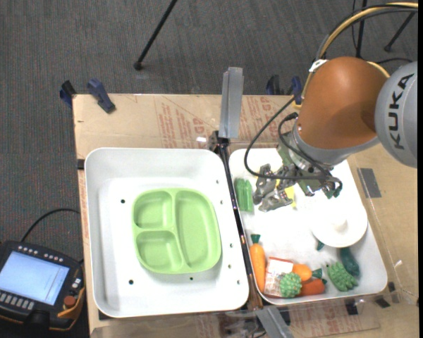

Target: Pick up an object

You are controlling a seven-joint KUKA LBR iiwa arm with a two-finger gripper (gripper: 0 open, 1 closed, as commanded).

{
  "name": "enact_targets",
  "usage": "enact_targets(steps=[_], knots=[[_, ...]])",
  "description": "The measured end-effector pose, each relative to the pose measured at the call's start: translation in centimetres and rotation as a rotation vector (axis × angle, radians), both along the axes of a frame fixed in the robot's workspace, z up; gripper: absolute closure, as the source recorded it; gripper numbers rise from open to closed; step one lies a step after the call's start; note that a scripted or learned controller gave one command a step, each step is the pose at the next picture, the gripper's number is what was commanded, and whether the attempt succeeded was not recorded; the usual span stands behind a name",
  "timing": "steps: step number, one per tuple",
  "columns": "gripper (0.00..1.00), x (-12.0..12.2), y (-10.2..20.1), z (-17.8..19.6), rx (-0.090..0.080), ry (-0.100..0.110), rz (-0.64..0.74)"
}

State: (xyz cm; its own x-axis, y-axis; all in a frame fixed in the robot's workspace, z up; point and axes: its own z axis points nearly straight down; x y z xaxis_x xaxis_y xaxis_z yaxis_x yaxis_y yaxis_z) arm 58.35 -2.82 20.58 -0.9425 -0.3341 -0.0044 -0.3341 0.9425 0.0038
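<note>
My gripper (277, 193) hangs low over the upper part of the right bin (372, 259), under the orange wrist band. A small yellow object (292, 194) shows right at the gripper; I cannot tell whether it is held. A green block (242, 194) lies just left of the gripper, against the bin's left wall. Lower in the bin lie an orange carrot (258, 260), a white round dish (340, 229), a red-and-white packet (275, 272), two knobbly green toys (290, 285) (342, 277) and an orange piece (308, 274).
The left bin (106, 189) holds a light green divided plate (176, 229). A metal post (231, 111) rises behind the wall between the two bins. A teach pendant (32, 280) lies on the floor at lower left. Cables loop beside the wrist.
</note>
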Motion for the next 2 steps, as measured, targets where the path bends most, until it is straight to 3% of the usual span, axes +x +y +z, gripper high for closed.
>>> enact_targets(steps=[2], knots=[[1.00, 0.25, 0.24, 1.94, 0.002, -0.007, 0.003]])
